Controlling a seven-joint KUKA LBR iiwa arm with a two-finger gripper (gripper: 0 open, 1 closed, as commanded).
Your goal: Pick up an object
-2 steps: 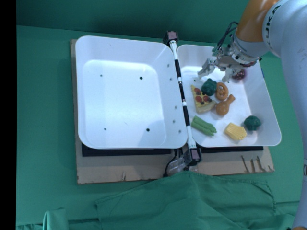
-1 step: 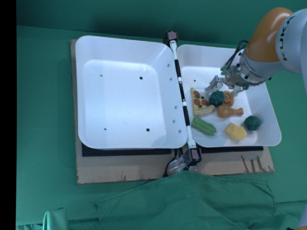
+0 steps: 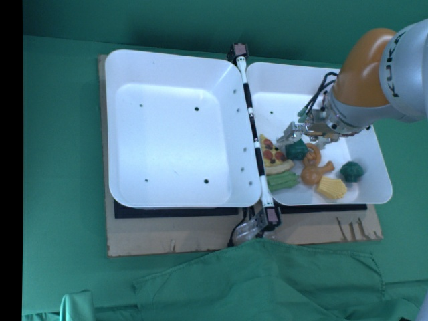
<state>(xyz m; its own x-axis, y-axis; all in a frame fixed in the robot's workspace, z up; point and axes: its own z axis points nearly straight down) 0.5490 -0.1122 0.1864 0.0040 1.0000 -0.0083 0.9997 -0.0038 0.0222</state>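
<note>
The gripper (image 3: 295, 138) sits low in the right bin (image 3: 378, 186), directly above a dark green toy (image 3: 296, 151). Grip state: cannot tell. An orange toy (image 3: 314, 172) lies just beside.

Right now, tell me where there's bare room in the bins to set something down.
The left bin has bare floor from wall to wall. In the right bin the far part, near the divider, is bare. Its near half is crowded: pizza slice, green beans, two broccoli pieces, corn, under the gripper.
</note>
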